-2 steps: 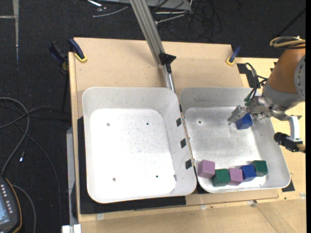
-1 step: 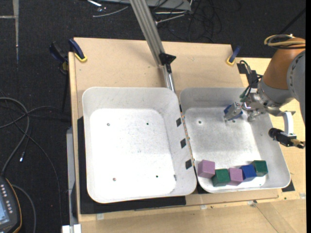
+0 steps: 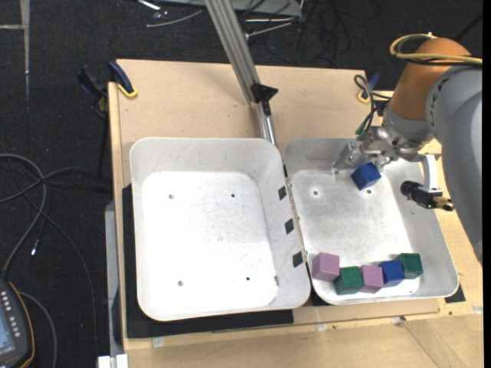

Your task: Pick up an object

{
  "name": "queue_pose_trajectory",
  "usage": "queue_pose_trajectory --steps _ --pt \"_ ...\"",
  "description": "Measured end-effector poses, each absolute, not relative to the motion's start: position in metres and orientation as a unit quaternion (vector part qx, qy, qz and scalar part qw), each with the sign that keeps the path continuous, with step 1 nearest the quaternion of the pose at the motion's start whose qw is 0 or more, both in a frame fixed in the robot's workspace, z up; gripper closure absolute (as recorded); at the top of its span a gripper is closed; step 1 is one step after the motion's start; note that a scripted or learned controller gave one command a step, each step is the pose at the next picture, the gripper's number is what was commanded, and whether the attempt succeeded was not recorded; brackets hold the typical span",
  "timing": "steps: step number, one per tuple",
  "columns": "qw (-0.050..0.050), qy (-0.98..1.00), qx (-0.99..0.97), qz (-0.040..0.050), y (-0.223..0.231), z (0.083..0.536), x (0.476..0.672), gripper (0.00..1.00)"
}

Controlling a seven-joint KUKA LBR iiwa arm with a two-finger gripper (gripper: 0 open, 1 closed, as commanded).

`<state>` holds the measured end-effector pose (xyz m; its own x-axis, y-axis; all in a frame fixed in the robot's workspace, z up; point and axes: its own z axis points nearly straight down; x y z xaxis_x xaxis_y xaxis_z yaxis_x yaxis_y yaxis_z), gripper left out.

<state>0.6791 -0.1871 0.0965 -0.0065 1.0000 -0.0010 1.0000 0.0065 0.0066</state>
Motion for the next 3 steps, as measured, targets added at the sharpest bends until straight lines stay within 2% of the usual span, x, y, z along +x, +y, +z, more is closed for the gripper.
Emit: queue_pose_trajectory --steps 1,2,3 --pt "-0.001 0.708 0.706 -0.0004 -0.156 0.096 0.649 0.00" --pt "-0.001 0.706 0.708 -0.0014 -0.166 0.095 0.605 0.00" --pt "0.002 0.710 0.705 0.0017 -0.126 0.096 0.665 0.00"
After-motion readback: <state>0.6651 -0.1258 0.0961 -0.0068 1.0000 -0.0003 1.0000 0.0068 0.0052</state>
